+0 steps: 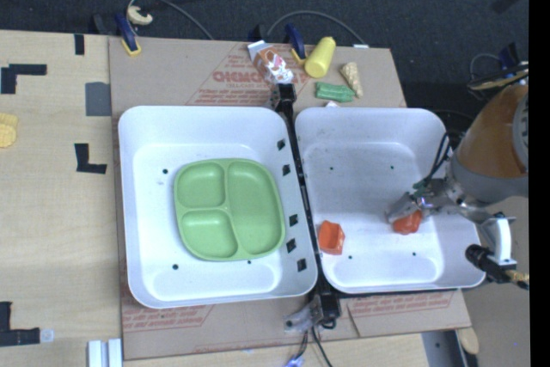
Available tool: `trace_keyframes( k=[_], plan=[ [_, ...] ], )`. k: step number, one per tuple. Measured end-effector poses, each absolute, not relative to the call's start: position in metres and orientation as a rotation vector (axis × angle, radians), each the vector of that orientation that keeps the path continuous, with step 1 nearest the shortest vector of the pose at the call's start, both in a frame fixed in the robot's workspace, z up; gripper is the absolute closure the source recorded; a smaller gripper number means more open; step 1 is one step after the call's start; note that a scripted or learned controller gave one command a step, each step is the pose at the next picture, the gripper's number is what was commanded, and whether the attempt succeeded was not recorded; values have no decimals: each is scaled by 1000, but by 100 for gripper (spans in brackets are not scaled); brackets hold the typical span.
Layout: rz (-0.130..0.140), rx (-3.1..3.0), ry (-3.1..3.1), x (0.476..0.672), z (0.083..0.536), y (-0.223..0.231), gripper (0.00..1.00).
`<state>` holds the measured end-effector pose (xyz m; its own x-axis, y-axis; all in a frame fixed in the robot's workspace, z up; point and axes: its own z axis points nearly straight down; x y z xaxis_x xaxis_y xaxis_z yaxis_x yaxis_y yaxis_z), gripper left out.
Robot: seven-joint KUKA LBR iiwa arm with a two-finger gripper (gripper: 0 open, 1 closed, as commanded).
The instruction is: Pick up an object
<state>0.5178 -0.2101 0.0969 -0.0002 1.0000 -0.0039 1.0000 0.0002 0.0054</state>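
Gripper (406, 212) over red-orange object (407, 223) (small, glossy).

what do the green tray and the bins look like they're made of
The green tray looks like moulded plastic with a matte finish: even colour, rounded compartment walls, soft highlights. The two white bins also look like plastic, slightly glossier, with smooth rounded corners and a faint sheen; thin sheet metal can't be ruled out.
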Motion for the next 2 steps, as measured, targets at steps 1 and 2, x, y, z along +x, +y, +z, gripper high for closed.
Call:
trace_keyframes(
  k=[1,2],
  plan=[
    [9,2214,2222,566,87,-137,100],
    [0,2219,2224,535,184,-72,100]
  ],
)
